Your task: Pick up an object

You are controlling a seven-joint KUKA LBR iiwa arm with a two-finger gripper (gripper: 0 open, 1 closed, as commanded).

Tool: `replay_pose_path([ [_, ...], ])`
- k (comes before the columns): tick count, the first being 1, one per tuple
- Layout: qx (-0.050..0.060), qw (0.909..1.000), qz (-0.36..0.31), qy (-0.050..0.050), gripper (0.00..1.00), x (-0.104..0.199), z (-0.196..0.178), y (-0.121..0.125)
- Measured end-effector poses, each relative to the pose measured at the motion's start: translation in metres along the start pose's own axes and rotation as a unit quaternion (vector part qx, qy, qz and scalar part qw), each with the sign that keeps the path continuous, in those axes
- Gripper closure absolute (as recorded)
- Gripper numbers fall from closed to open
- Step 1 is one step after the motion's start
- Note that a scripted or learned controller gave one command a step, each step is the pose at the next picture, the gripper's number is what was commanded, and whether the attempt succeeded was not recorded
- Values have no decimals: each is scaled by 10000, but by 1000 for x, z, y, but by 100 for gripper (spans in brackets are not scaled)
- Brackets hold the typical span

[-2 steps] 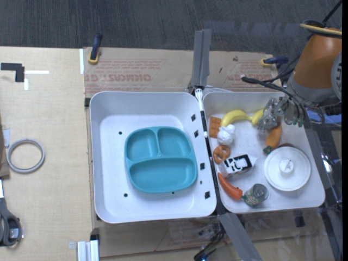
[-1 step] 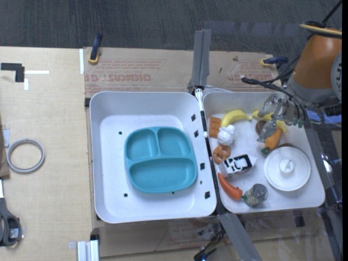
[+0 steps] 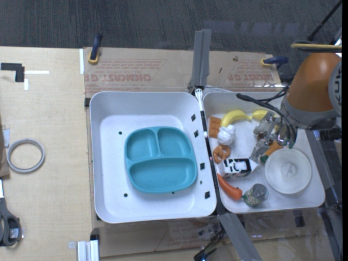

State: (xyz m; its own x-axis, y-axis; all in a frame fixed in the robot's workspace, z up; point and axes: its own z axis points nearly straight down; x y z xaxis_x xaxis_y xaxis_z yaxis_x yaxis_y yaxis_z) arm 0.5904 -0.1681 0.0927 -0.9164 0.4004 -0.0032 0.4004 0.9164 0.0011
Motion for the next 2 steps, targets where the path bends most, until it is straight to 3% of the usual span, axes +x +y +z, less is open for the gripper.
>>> replay_pose_path([
  [1, 0, 10000, -11, -29, 100, -2, -11, 0],
  [2, -2, 9969, -790, -14, 100, -27, -124, 57],
])
